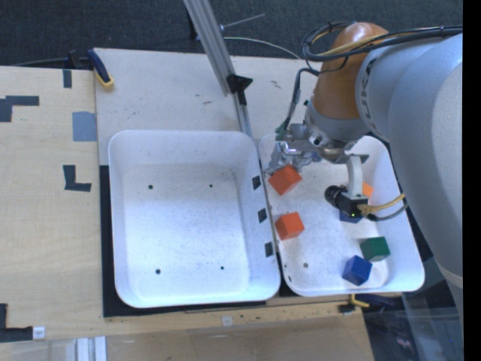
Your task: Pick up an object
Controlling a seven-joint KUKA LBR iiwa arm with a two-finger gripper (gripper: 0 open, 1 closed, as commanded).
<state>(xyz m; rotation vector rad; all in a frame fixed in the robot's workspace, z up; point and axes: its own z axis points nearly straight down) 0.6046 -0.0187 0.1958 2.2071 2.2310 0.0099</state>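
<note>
Occlusion first: grey arm with orange band [353,74] covers the far part of the right shallow white bin [402,280] and runs out of view at the right edge, so that bin's right wall is mostly hidden. Two-finger gripper [288,159] is small and partly lost against the wrist hardware; an orange cube [285,179] sits directly at the fingertips and seems to be between them, tilted, near the bin's left wall. Fingers look closed down on the cube's upper part, though the contact itself is hard to make out. A black fitting with yellow cable [347,201] hangs off the arm over the bin's middle.

Edges and room: left shallow white bin [120,201] has a wide bare floor, speckled. The two bins touch along their shared walls. A slanted aluminium bar [214,43] crosses the bench beyond the left bin's far right corner.

Other items in the right bin: second orange cube [289,225] just nearer the camera than the gripped one, also close to the left wall, apart from it; green cube [374,247] and blue cube [357,269] near each other by the near right corner, well apart from the gripper.
</note>
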